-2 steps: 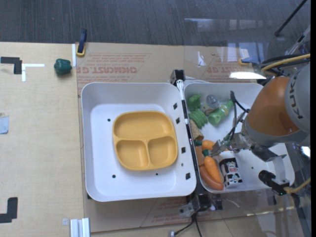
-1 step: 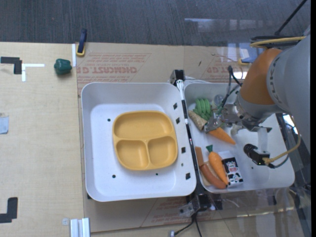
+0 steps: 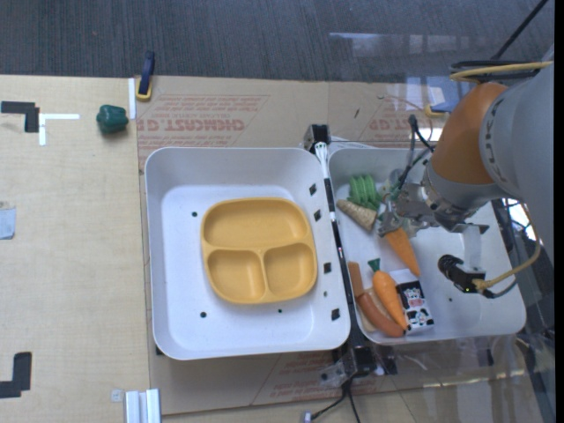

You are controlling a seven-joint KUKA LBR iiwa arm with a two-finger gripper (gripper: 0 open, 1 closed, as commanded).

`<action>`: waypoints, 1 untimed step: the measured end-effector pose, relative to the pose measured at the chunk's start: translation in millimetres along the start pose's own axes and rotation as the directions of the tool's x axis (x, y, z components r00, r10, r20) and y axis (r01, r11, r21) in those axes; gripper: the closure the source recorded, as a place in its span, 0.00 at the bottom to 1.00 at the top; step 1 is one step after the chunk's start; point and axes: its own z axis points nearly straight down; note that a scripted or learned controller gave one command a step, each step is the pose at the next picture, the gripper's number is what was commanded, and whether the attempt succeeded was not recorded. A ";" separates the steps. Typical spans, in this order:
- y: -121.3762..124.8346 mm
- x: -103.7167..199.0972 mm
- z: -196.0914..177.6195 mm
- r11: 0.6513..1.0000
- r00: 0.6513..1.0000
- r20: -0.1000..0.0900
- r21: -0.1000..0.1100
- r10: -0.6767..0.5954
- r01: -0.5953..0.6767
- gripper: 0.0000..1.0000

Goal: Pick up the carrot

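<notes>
carrot [image 3: 402,249] | right bin [image 3: 476,320], slanting from the gripper [image 3: 393,221] toward the front | grip: cannot tell whether fingers have closed on its upper end (arm hides them) | handling: likely light, stiff, smooth and tapered | take mid-body, across the width

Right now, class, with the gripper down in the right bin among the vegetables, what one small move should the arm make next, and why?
Probably a short, slow lift straight up. The gripper sits at the top end of a carrot in the right bin, but the grip itself is hidden. A small rise would show whether that carrot comes along, without disturbing the second carrot or the sausage lying nearby.
</notes>
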 end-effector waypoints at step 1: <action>-4.4 57.3 -91.9 1.000 1.000 -0.002 -0.003 0.006 -0.006 1.00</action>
